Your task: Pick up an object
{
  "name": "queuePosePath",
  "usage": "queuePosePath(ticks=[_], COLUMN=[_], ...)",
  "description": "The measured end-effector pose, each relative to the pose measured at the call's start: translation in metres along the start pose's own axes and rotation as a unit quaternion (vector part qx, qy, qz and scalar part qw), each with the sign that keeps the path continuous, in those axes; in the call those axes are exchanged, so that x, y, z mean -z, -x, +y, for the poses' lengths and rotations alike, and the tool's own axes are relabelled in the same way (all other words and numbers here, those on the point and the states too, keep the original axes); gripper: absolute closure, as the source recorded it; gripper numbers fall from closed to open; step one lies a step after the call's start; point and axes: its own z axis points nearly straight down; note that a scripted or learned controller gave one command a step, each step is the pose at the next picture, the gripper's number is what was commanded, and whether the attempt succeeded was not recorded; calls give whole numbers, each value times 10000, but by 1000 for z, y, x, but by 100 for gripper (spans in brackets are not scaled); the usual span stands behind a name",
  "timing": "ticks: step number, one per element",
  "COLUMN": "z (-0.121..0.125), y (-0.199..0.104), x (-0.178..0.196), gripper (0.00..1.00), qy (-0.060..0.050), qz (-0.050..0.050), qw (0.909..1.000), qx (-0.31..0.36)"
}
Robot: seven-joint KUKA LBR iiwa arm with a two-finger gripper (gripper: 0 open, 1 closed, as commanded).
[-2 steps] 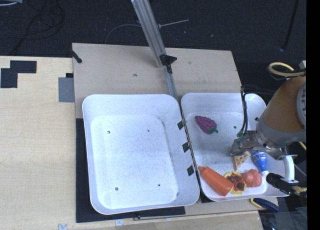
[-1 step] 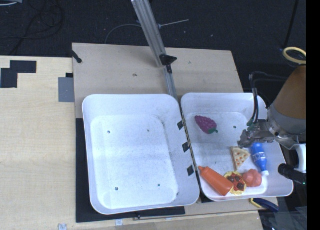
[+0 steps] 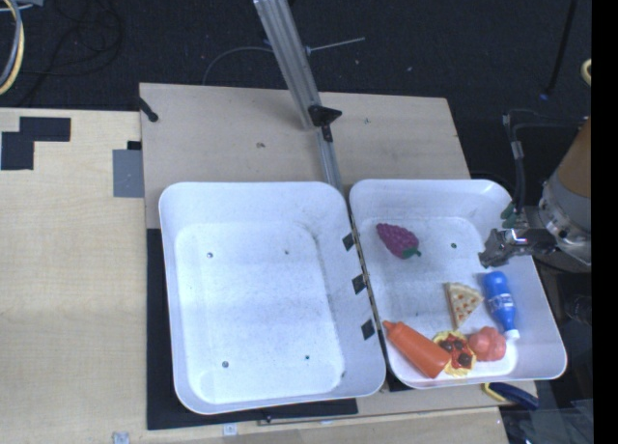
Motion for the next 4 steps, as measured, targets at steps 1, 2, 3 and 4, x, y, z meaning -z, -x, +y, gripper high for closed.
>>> queuePosePath(ticks=[1,2,3,4], z=[1,11,15,16], y=[0,-44,-99,-159], x=[30,18,4,4], gripper=[100,100,100,100], qy=[-15,-31,-32,-28], qz=[4,11,11,6], qw=[10000,10000,10000,10000], qx=[0,18,20,20])
